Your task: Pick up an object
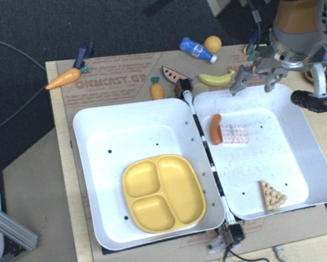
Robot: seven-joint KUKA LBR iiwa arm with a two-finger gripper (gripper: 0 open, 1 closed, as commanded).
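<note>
In the right bin lie a red-orange hot dog sausage, a small white packet with pink print next to it, and a pizza slice near the front edge. My gripper hovers over the bin's back rim, above and to the right of the sausage. Its two fingers are spread apart, with nothing between them.
The left bin holds a yellow divided plate. Behind the bins on the cardboard lie a banana, a blue bottle, an orange ball, a watermelon slice, a small orange toy and a carrot.
</note>
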